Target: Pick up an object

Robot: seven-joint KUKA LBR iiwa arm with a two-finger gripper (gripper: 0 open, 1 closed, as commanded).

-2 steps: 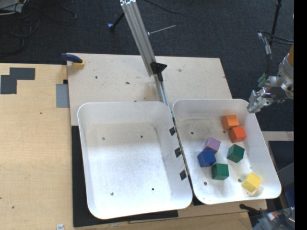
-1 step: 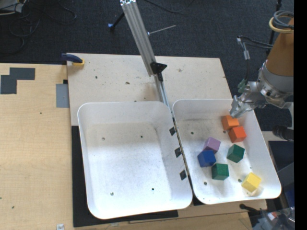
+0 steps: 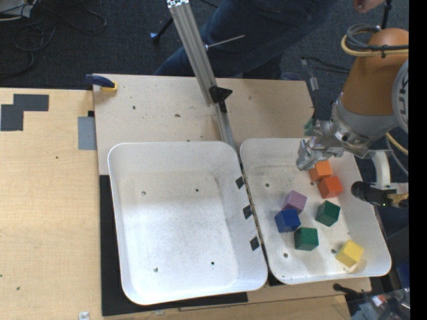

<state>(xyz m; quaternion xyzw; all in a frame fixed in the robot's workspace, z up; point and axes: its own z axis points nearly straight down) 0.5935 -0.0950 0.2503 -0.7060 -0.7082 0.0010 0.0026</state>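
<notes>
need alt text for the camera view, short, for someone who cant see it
A grey and orange robot arm's gripper hangs over the right white bin, just beside two orange blocks. Purple, blue, two green and yellow blocks lie nearer the camera; the left bin adjoins it.

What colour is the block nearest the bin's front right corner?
Yellow block, clear in the camera view.

Arm over the right bin, blocks scattered below it

The gripper [image 3: 309, 157] hung just above the right bin [image 3: 267, 179], beside an orange block [image 3: 322, 169] with a second orange block [image 3: 329, 187] next to that. Nearer the bin's front lay purple [image 3: 295, 201], blue [image 3: 287, 219], two green [image 3: 327, 213] [image 3: 306, 238] and yellow [image 3: 349, 253] blocks. The left bin [image 3: 133, 172] sat alongside.
</notes>
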